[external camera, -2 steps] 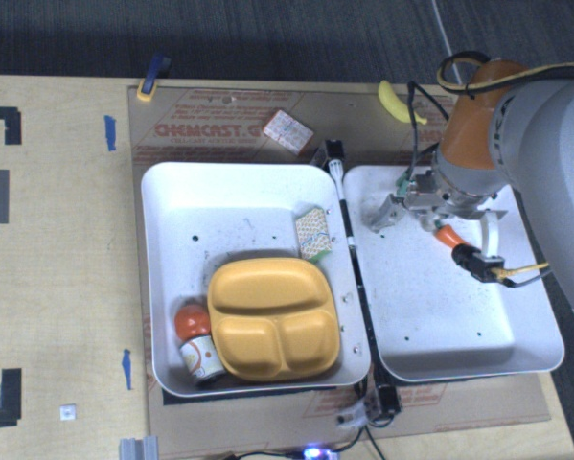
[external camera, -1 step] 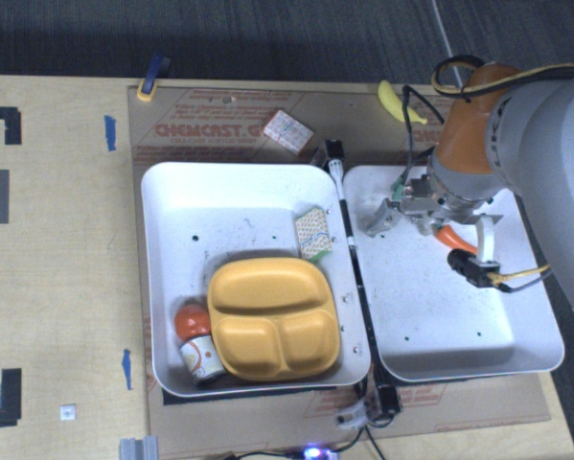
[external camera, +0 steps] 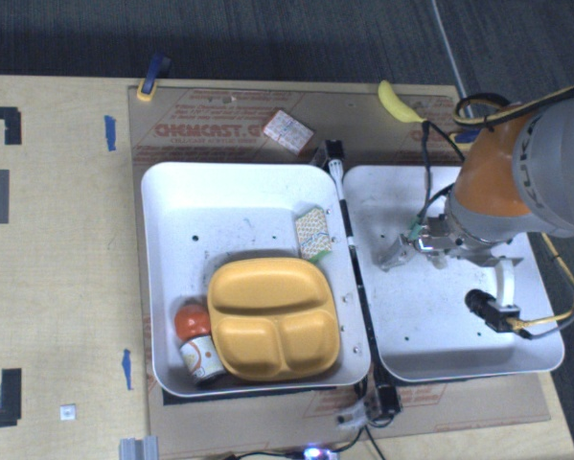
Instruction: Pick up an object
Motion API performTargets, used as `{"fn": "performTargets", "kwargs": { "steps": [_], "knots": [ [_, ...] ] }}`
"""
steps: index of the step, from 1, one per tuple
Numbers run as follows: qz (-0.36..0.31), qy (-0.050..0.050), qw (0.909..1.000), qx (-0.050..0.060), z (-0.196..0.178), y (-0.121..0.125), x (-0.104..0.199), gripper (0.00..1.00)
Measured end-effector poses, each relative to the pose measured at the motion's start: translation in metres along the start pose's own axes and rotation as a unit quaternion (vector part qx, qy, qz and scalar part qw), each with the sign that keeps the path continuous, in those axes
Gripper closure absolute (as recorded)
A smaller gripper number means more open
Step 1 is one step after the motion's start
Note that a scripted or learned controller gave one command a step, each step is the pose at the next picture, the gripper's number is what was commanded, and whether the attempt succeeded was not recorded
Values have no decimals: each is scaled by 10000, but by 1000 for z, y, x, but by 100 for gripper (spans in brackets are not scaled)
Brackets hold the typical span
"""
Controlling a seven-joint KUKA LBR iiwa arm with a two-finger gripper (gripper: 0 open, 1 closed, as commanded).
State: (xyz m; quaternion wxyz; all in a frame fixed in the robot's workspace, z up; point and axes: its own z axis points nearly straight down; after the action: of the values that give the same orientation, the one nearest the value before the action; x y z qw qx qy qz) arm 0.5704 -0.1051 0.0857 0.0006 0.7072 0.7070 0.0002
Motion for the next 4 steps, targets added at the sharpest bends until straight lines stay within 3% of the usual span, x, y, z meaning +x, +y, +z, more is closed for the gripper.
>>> {"fn": "performTargets", "kwargs": {
  "steps": [1,3,4],
  "knots": [
    [-6,-1,10000,-10,1,16,12,0],
    [-9,-2,10000,-8,0,33,8,0],
    [-11,-3,10000,-6,0,84,-11,0]
  ]
}}
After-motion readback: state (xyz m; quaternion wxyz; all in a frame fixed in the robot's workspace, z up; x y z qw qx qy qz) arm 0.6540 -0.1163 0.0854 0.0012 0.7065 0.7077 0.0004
